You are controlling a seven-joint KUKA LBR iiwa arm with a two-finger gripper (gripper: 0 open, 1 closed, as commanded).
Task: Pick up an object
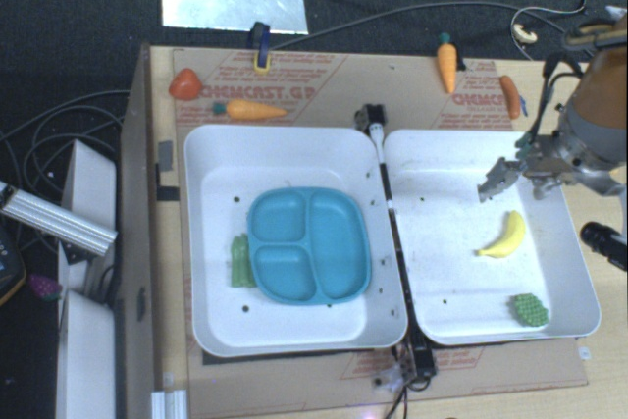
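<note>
End effector [518, 174] hovers over the right bin [432, 211], fingers apart, empty; just below lies the toy banana [504, 236]; light, smooth, probably best pinched across its curved middle.

Camera position: fixed above the brown cardboard-topped bench [294, 78], off its near side.
Facing: downward at a slant, far edge of the bench toward the top of the picture.
Nearness: mid-range; the left shallow white plastic bin [211, 162] and right shallow white plastic bin [432, 152] both fit whole, with dark floor around.
Arm entry: grey arm [594, 128] from the right edge.
</note>
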